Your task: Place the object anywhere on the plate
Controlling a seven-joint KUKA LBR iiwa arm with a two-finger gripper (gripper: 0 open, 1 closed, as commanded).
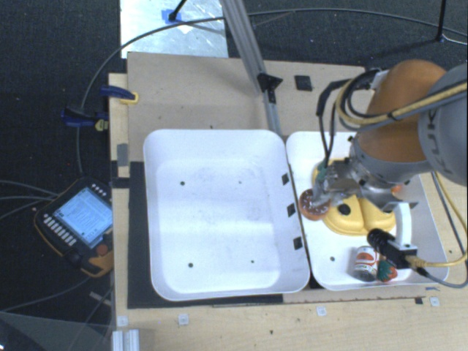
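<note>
In the right bin (303,152) lies a yellow plate (352,219), partly hidden under the arm. A small round brown object (314,205) sits at the plate's left edge, near the bin's left wall. My gripper (327,189) hangs just above and to the right of this brown object, its metal tip close to or touching it. The wrist and the orange band (398,112) cover the bin's upper right part. I cannot tell whether the brown object is between the fingers.
A small can (364,262) with a red and green label lies near the right bin's front edge. The left bin (212,210) stands beside it, with black clips (291,210) on the shared wall. A grey pole (245,42) slants in from the top. A teach pendant (79,221) rests off the bench at left.
</note>
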